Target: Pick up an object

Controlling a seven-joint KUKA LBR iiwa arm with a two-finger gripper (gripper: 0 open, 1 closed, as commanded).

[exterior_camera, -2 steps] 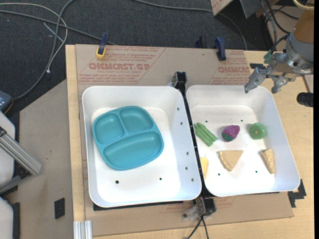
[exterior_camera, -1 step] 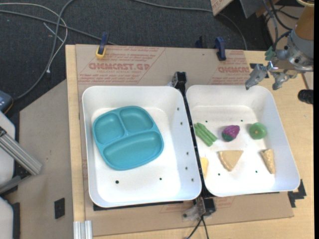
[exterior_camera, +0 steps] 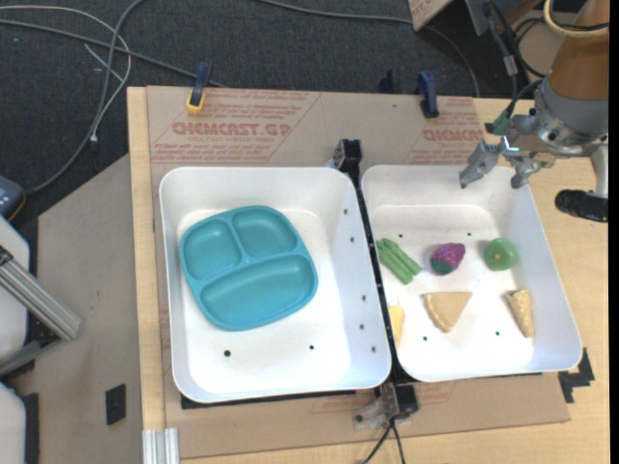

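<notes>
My claw [exterior_camera: 497, 165] hangs over the back edge of the right bin [exterior_camera: 556, 351], up near the far wall. Its two fingers are spread apart, and there is nothing between them — so I am holding nothing yet.

Just below the claw, down on the white floor of that bin, sit the things I could pick. The closest is a small green round toy [exterior_camera: 500, 253], a little in front of the claw. Beside it is a purple toy [exterior_camera: 447, 257], and next to that a long green veggie [exterior_camera: 397, 259] lying near the wall between the bins. Closer to me are two tan wedges — a wide one [exterior_camera: 447, 309] in the middle and a thin one [exterior_camera: 521, 310] near the right wall. A little yellow piece [exterior_camera: 396, 323] pokes out by the middle wall.

Further out, the left bin [exterior_camera: 184, 365] holds a blue tray [exterior_camera: 250, 266] with three parts in it. Both bins sit on the desk [exterior_camera: 145, 259], which has a brown board on top.

I think the job is only starting. No toy is lifted, and all of them lie flat in the bin. What is left is almost all of it: go down over one toy, close on it, and lift it up. The green round toy looks like the easiest reach from here.
</notes>
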